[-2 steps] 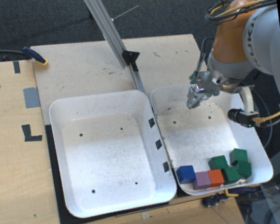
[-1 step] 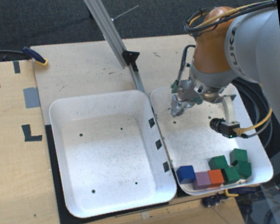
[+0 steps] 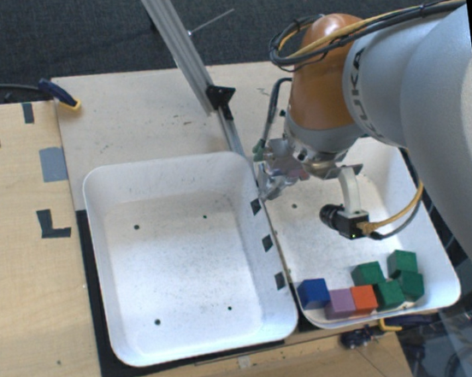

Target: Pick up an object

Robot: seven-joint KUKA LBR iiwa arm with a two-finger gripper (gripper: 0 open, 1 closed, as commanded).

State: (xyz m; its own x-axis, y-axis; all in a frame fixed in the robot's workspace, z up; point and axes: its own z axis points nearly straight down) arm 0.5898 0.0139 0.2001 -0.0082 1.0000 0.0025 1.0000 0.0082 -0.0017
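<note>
Wooden bench (image 3: 24, 280) under two white bins (image 3: 109, 269).

matt white plastic bins (image 3: 99, 193), wooden bench (image 3: 24, 280)

The scene is seen by a single fixed camera set above the bench (image 3: 147, 100), looking down at a slant so that both white bins are taken in, the left bin (image 3: 109, 269) lying whole near the middle and the right bin (image 3: 442, 281) partly covered by the arm (image 3: 394, 76). The arm is met from the right side of the view, close to the lens and large in the frame. Dark floor (image 3: 43, 36) is shown beyond the bench's far edge along the top.
</note>
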